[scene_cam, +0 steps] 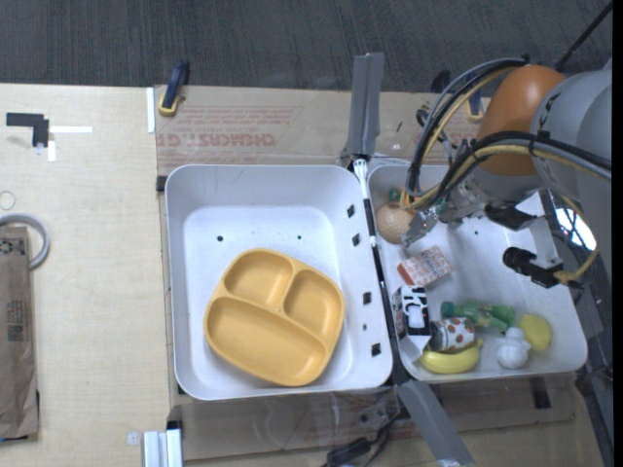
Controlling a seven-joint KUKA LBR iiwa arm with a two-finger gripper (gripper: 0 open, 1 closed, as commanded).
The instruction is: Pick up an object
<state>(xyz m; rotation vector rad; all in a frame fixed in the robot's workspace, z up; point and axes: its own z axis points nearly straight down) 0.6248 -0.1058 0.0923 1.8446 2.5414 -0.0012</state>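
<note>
Since the gripper [421, 224] sits low by the tan ball [393, 223] at the right bin [574, 343] wall, w/ finger state impossible to tell, a miss looks likely. Ball could roll off, or fingers jam vs. the wall.

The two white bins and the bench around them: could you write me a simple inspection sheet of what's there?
Surface: wooden bench bearing left bin and right bin.
Job's things: banana, lemon, white ball, tan round fruit, snack packet in the right bin.
Clutter: yellow divided plate in the left bin.
Gripper: gripper low beside the tan fruit.
Cables: yellow and black hoses along the arm.
Surroundings: dark carpet.
</note>
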